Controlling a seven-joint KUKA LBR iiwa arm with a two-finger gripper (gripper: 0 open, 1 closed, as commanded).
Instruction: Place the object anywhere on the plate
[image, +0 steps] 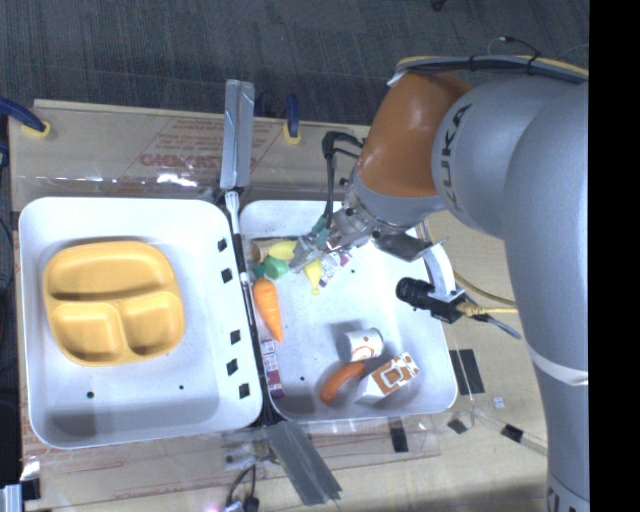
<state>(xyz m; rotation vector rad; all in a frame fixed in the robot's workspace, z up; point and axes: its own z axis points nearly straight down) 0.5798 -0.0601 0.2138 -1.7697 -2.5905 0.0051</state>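
A yellow divided plate (115, 300) lies in the left white bin (130, 400). In the right bin (420, 330) lie an orange carrot (266, 308), a yellow item (284, 251) and a green item (268, 268) at the far left corner. A sausage-like piece (343, 380), a white cup (364, 346) and a small orange-white box (398, 372) lie near the front. My gripper (328, 246) is low over the back of the right bin, just right of the yellow and green items. A small yellow piece (318, 272) shows just below it.
A metal divider (240, 200) runs between the two bins. The big grey arm with its orange band (410, 140) overhangs the right bin's back right corner. A black fitting (425, 295) juts over that bin's right side.
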